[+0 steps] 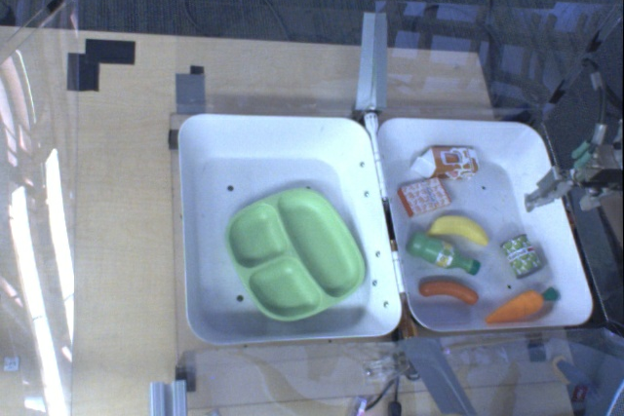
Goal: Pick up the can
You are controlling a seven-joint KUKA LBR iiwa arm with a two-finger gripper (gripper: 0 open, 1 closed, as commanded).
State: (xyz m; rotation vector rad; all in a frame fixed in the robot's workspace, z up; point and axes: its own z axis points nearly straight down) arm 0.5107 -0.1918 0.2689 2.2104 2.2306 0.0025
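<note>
The can (522, 255) is small, with a green label and a silvery top. It stands in the right bin (507, 136), near that bin's right wall and just above the carrot (520, 306). My gripper (570, 182) hangs over the right rim of the same bin, above and to the right of the can and well apart from it. Only part of the gripper shows at the frame's edge, and nothing is seen in it.
Sharing the right bin are a brown carton (451, 161), a red-and-white box (424, 197), a banana (460, 229), a green bottle (443, 253) and a sausage (448, 289). In the left bin (210, 209) lies a green divided plate (295, 251).
</note>
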